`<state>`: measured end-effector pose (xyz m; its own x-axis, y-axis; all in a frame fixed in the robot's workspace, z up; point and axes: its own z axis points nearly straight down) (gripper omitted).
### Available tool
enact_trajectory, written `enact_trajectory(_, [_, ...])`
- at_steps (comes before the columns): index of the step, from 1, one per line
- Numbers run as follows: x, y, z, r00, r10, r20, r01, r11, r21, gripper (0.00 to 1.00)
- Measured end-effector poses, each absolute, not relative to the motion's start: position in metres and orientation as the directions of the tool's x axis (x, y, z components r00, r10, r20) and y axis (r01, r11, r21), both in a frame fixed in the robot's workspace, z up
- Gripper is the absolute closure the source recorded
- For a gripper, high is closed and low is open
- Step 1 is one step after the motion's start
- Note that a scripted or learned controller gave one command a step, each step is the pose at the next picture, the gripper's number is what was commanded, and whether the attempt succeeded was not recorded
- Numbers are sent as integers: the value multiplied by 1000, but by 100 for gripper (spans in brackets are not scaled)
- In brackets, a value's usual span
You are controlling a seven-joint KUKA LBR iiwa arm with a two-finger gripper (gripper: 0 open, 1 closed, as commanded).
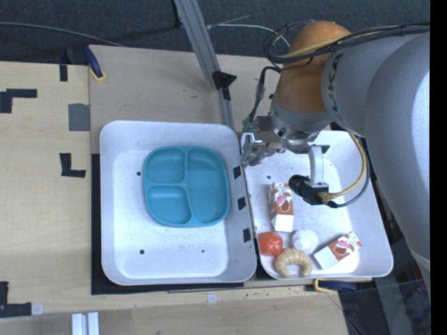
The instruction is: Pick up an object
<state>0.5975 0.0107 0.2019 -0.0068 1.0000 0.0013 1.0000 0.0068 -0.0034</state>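
Note:
The right bin holds several small items along its near side: a red-and-white carton, a red tomato, a white ball, a croissant and a second small carton. My gripper hangs at the far left corner of that bin, next to the wall between the bins. It is some way beyond the upright carton and touches none of the items. The wrist and arm hide the back of the bin.
A blue divided plate lies in the left bin. A slanted metal post comes down to the far edge between the bins. A black cable fitting hangs from the wrist over the right bin.

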Motion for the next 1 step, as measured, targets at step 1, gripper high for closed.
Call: enact_trajectory(1, [595, 67, 201, -8, 1000, 2, 1000, 8, -2, 100])
